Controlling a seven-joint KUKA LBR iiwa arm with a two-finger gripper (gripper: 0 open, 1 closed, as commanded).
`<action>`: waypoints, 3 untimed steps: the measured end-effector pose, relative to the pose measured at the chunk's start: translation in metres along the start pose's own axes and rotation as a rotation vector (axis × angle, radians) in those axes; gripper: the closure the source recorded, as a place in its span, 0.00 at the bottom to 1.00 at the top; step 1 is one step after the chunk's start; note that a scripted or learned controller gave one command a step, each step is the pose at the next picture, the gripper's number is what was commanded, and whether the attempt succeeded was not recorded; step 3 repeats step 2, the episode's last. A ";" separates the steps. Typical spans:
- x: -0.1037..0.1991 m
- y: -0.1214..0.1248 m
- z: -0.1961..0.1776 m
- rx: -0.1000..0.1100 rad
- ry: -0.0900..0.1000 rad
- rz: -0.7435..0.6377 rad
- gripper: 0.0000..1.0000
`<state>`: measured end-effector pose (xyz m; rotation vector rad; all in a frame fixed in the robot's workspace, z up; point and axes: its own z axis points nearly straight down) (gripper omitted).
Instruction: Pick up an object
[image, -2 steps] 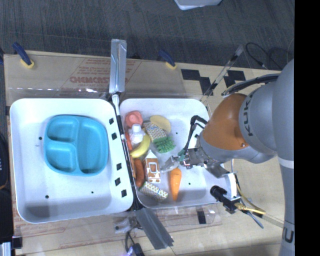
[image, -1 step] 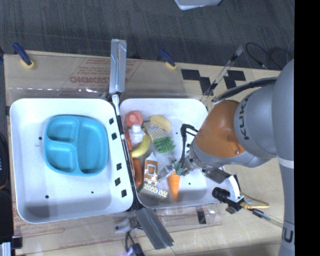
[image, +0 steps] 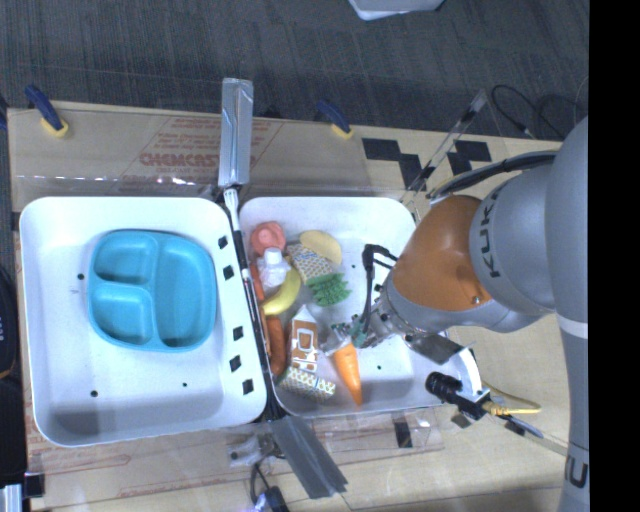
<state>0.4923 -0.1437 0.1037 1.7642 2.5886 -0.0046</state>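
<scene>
We see the gripper (image: 357, 333) low in the right bin (image: 392, 217), just above the carrot (image: 347, 371), an orange cone pointing toward the bin's near wall, though we cannot tell how the pincer stands.

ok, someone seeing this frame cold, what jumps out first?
Probably the grey arm's orange band, bulking in from the right over the right bin, with the gripper low among the toys there. Next, the bright blue divided tray lying in the left bin. Then the clutter in the right bin: a carrot beside the gripper, a banana near the divider, and a green piece mid-bin.
</scene>
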 end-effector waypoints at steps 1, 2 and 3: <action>-0.025 0.037 -0.105 0.005 0.008 0.192 1.00; 0.005 0.089 -0.099 0.007 0.009 0.237 1.00; 0.005 0.089 -0.099 0.007 0.009 0.237 1.00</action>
